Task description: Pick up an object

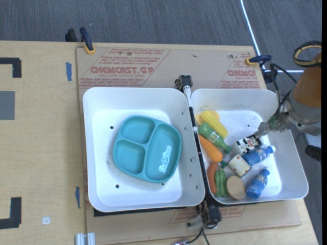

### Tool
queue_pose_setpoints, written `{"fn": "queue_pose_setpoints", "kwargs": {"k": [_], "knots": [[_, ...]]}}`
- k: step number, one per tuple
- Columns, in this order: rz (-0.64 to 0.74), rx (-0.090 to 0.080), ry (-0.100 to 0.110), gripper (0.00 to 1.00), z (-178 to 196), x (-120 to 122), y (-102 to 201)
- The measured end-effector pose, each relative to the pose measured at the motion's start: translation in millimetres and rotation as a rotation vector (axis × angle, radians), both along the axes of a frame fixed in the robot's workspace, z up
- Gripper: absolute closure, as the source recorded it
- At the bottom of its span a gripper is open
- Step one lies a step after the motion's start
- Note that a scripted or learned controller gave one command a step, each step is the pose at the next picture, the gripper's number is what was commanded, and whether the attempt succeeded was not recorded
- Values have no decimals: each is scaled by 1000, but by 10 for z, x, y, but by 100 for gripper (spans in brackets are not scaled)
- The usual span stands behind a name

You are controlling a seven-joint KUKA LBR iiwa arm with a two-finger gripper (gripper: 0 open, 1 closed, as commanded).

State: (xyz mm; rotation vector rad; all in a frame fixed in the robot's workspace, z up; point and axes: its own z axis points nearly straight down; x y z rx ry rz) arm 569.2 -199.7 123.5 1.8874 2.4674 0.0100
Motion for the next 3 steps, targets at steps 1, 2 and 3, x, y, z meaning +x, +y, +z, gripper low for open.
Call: {"fn": "queue_pose_setpoints", "kwargs": {"k": [1, 2, 3], "knots": [[0, 0, 1, 0, -1, -2, -2], [24, 15, 28, 0, -379, 287, 736], [58, 16, 29, 0, 621, 427, 1711]]}}
